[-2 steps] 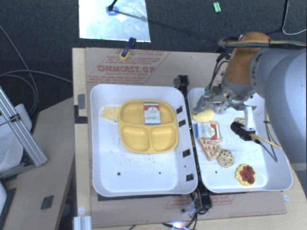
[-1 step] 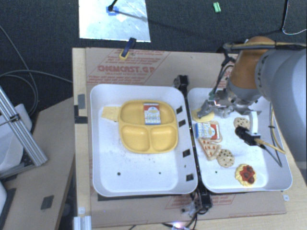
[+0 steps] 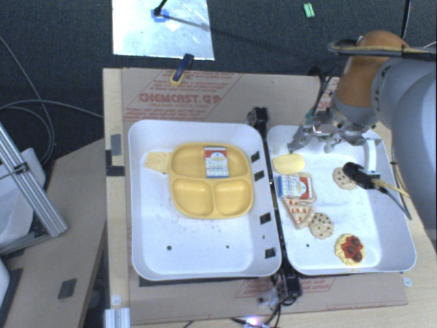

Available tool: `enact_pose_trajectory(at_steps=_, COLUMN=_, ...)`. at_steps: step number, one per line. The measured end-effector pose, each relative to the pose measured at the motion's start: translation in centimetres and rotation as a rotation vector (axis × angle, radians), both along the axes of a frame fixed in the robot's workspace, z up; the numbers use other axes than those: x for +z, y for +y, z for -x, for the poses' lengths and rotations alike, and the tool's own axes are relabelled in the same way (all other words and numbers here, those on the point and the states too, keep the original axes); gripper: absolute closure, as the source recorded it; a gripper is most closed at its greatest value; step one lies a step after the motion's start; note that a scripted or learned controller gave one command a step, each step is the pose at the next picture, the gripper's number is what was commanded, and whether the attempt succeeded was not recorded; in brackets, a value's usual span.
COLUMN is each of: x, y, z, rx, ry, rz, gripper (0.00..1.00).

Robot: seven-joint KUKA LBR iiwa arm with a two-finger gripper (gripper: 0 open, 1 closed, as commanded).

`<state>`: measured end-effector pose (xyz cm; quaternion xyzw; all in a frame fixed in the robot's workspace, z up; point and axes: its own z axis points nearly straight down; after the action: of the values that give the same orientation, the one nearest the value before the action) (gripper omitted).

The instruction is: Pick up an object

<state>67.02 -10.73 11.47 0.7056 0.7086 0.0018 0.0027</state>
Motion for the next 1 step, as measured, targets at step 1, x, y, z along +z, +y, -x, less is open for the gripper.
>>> enact_pose_trajectory(at_steps=1, x=-3.15, y=2.01, z=2.87, rx=-0.001, ry=0.008, rz=-0.002, gripper=0.0)
